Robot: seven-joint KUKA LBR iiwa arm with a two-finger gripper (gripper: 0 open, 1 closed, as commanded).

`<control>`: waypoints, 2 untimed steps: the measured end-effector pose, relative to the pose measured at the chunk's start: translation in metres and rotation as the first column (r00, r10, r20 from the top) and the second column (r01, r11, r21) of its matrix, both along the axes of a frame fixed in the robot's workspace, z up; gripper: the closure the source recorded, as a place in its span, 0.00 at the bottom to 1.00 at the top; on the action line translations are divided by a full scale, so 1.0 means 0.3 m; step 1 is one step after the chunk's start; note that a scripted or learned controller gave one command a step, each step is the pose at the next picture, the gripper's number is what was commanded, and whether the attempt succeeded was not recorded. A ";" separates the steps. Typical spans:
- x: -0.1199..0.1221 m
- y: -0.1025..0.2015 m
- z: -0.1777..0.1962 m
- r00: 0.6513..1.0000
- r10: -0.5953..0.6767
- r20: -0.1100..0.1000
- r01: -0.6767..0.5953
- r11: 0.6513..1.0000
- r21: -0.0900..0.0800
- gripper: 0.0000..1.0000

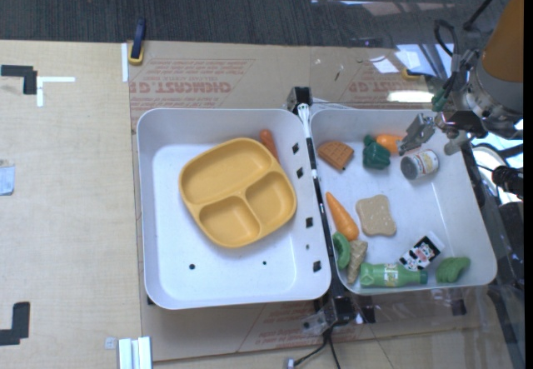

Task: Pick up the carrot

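The carrot (341, 215), orange and tapered, lies in the right bin (479, 217) close to its left wall, beside a slice of bread (376, 216). My gripper (434, 139) hangs over the bin's far right part, well away from the carrot, just above a small silver can (420, 164). Its fingers are spread open with nothing between them.
The right bin also holds a brown waffle piece (336, 155), a green vegetable with an orange piece (379, 151), a green bottle (390, 276), a cow-patterned carton (420, 253) and green leafy pieces (452, 267). A yellow divided plate (237, 191) and a small orange-red item (266, 141) sit in the left bin (166, 276).
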State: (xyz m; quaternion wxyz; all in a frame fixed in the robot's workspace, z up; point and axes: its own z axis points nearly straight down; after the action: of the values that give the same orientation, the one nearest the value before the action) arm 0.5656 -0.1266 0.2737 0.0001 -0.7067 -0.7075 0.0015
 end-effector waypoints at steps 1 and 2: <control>0.016 0.093 -0.606 0.983 0.184 0.002 -0.184 0.983 0.001 0.00; -0.175 0.061 -0.599 0.956 0.293 0.009 -0.293 0.956 -0.004 0.00</control>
State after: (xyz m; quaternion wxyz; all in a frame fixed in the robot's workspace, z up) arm 0.5132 -0.1082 0.0940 -0.0045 -0.5942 -0.8043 -0.0007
